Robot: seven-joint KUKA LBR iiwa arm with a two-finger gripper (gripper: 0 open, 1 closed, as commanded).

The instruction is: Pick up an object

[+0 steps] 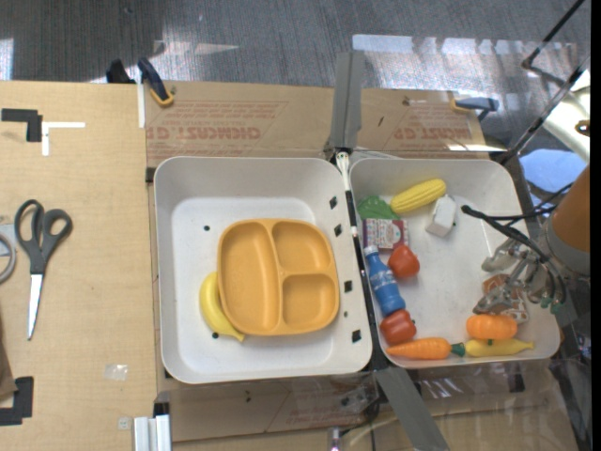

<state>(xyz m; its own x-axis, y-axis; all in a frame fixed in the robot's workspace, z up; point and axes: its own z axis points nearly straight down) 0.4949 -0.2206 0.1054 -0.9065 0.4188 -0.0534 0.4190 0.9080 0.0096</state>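
Note:
The right bin (507,181) holds several toy foods: a yellow corn cob (418,195), a white block (441,216), a green piece (375,208), a red-and-white packet (383,231), a red tomato (404,263), a blue bottle (383,287), a red pepper (397,327), a carrot (420,349), an orange fruit (491,327) and a yellow piece (507,348). My gripper (500,294) hangs low over the right side of this bin, just above the orange fruit. I see nothing held in it.
In the left bin (178,252) lies an orange divided plate (279,277) with a banana (214,310) tucked under its left edge. Scissors (38,242) lie on the wooden bench at far left. Cables (498,219) run across the right bin's far right side.

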